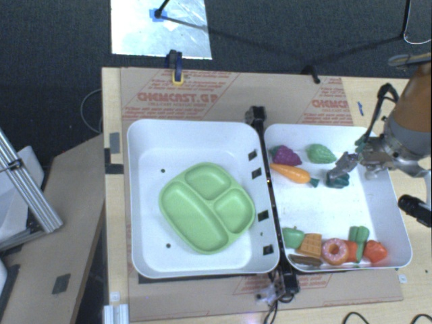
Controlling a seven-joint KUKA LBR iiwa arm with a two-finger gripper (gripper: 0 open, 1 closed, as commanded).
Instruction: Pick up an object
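The right bin (385, 201) holds toy foods. Along its far side lie purple grapes (287, 156), a green leafy piece (321, 154) and an orange carrot (291, 173). Along its near wall sit a green pepper (293, 237), a waffle (310, 245), a pink donut (334, 250), a green vegetable (358, 235) and a red tomato (374, 251). My gripper (339, 173) hangs low over the bin's far part, just right of the carrot's tip and below the leafy piece. A small dark teal shape sits at its tip; I cannot tell if that is an object.
The left bin (145, 147) holds a green divided plate (206, 208). Black clips (257, 117) join the two bins along the middle wall. The grey arm with its orange band (412, 113) reaches in over the right bin's far right corner.
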